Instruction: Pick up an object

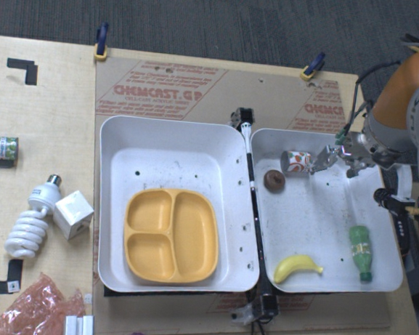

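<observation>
I read the right bin [374,287] as the pick bin, since the loose items sit there: a small printed can [296,161] lies on its side toward the bin's far wall, a brown round piece [274,180] just beside it, a banana [297,268] along the near wall, and a green bottle [360,251] toward the near right corner. The left bin [113,191] carries a yellow divided tray [172,235], likely a drop spot. The arm reaches in over the right bin's far right corner, wrist angled low, with the gripper [322,160] touching the can's right side (my likely target). Whether its fingers are spread or closed, I cannot tell.
</observation>
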You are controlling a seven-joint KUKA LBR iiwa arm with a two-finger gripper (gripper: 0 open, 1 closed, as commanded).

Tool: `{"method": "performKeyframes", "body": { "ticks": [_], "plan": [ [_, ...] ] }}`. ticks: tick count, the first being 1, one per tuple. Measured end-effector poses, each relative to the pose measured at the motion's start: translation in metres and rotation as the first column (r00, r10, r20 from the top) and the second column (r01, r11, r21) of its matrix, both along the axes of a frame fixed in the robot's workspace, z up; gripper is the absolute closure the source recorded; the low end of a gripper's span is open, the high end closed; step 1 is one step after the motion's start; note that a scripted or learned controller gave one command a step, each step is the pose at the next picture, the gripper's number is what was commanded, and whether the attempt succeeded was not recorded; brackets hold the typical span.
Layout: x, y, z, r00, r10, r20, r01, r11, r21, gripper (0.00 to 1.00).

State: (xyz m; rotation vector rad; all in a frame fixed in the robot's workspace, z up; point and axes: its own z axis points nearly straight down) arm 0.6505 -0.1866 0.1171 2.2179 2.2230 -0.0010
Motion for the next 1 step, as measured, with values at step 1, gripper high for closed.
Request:
{"method": "performKeyframes", "body": {
  "ticks": [1],
  "plan": [
    [0.0039, 0.0408, -0.0278, 1.000, 0.002, -0.021, -0.002, 1.000, 0.003, 0.00]
  ]
}}
